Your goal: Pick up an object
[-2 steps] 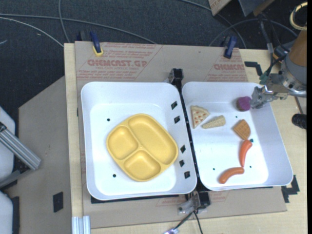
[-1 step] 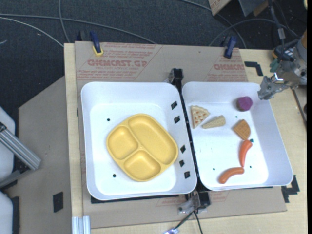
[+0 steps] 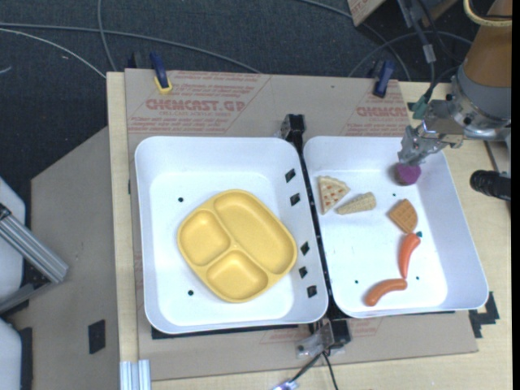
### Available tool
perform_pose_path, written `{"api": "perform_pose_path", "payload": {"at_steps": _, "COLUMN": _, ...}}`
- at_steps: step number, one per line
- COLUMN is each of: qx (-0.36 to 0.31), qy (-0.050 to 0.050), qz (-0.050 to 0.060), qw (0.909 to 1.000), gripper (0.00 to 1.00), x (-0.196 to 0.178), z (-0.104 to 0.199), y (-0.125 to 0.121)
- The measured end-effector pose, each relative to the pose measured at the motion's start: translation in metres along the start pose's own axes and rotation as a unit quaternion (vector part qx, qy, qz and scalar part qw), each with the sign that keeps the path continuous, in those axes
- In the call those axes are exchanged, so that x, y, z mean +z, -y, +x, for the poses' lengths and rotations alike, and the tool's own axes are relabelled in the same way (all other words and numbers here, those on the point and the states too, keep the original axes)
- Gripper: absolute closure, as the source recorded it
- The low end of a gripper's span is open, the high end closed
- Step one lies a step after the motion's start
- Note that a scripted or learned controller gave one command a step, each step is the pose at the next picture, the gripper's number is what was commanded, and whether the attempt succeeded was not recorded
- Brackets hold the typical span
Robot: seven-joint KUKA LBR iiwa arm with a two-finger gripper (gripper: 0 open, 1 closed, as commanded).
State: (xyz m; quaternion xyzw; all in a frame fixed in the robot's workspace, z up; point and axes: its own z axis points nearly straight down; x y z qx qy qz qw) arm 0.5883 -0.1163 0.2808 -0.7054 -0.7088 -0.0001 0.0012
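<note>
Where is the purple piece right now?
The purple piece sits at the right bin's far end, directly under the gripper, beyond the waffle cracker.

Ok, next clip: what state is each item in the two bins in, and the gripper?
Yellow plastic divided plate: flat in left bin, nothing on it.
Small purple object: in right bin, directly under gripper.
Waffle wedge: lying flat.
Pale bread wedge: lying flat.
Brown cracker: flat.
Orange carrot: lying.
Orange sausage: lying.
</note>
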Motion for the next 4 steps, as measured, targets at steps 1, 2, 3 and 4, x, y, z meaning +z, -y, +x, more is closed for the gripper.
{"api": "perform_pose_path", "payload": {"at_steps": 1, "qx": 0.0, "qy": 0.0, "qz": 0.001, "qw": 1.0, "gripper": 1.0, "x": 0.019, "z": 0.059, "y": 0.007}}
{"api": "perform_pose_path", "payload": {"at_steps": 2, "qx": 0.0, "qy": 0.0, "qz": 0.001, "qw": 1.0, "gripper": 1.0, "x": 0.019, "z": 0.11, "y": 0.011}}
{"api": "perform_pose_path", "payload": {"at_steps": 3, "qx": 0.001, "qy": 0.0, "qz": 0.001, "qw": 1.0, "gripper": 1.0, "x": 0.038, "z": 0.151, "y": 0.012}}
{"api": "perform_pose_path", "payload": {"at_steps": 4, "qx": 0.001, "qy": 0.0, "qz": 0.001, "qw": 1.0, "gripper": 1.0, "x": 0.049, "z": 0.195, "y": 0.022}}
